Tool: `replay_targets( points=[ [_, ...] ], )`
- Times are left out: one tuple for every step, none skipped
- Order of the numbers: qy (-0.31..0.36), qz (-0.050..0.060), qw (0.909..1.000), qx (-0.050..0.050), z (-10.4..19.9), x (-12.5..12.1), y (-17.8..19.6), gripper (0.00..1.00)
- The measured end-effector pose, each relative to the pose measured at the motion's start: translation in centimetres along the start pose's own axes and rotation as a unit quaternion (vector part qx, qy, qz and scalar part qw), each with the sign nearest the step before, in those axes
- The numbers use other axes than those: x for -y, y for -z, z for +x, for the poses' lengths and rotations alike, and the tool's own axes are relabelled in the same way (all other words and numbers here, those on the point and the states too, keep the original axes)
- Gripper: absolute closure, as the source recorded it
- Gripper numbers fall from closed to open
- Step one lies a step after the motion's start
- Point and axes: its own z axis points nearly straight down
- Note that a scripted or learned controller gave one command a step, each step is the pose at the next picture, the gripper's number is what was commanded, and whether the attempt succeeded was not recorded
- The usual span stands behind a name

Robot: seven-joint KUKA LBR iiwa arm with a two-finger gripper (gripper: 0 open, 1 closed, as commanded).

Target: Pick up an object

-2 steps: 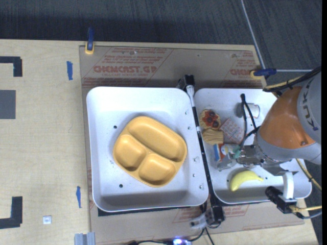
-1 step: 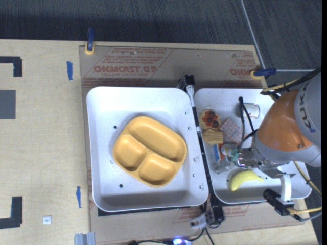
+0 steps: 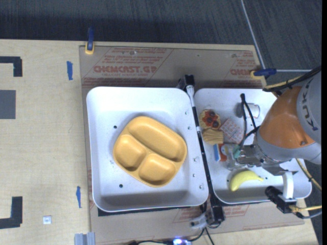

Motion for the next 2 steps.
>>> replay_targets(
  points=[
    [0.000,0.000,1.0000,0.000,0.0,0.0,0.0,0.00],
    [0.000,0.004,1.0000,-0.002,0.0,0.2,-1.1,0.00]
  ],
)
